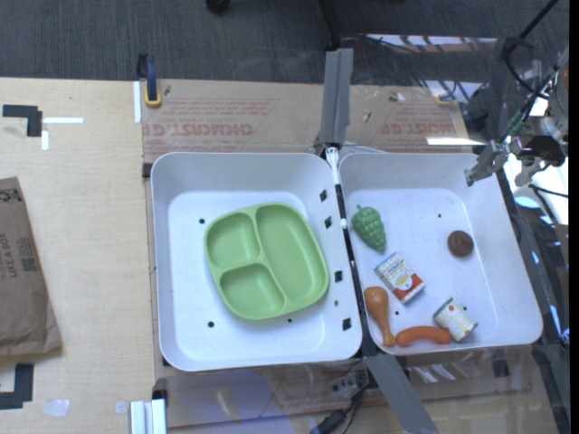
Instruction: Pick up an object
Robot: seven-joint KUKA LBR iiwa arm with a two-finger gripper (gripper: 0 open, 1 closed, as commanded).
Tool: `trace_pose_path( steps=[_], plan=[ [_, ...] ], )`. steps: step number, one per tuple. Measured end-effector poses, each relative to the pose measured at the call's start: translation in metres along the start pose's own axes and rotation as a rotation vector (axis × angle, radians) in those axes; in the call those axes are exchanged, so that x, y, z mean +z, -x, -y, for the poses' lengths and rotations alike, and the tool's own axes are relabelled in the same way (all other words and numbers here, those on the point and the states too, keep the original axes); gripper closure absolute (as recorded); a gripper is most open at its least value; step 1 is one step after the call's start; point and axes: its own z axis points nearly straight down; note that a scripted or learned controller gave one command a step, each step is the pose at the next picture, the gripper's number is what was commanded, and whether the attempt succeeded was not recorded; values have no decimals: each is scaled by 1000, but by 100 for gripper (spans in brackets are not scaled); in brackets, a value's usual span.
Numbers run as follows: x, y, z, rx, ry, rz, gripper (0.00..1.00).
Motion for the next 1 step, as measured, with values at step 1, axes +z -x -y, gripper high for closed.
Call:
trace_pose_path(
  steps=[1],
  plan=[
    [-10,19,50,51,1,0,0]
  ],
)
